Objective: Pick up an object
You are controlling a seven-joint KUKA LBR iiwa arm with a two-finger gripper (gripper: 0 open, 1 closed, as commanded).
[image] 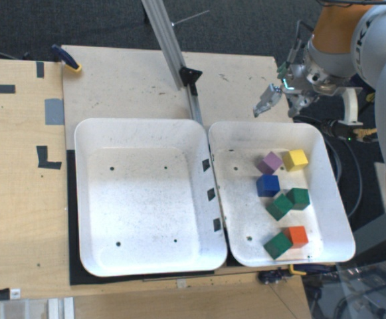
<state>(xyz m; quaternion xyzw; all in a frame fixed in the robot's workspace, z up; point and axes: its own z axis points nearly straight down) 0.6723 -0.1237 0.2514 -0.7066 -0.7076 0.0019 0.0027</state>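
The right bin [242, 145] holds several small blocks: a purple one [272, 163], a yellow one [296, 159], a blue one [268, 185], two green ones [280, 207] [299, 198] side by side, an orange one [297, 236] and another green one [278, 245]. My gripper [268, 102] hangs above the bench just behind the right bin's far rim, apart from all the blocks. Nothing is between its fingers, which stand open.
The left bin [143, 195] sits beside the right one. A slanted metal bar [166, 35] crosses the back of the bench and ends at a black clamp [190, 76]. A blue and yellow tool [66, 57] lies at the far left of the board.
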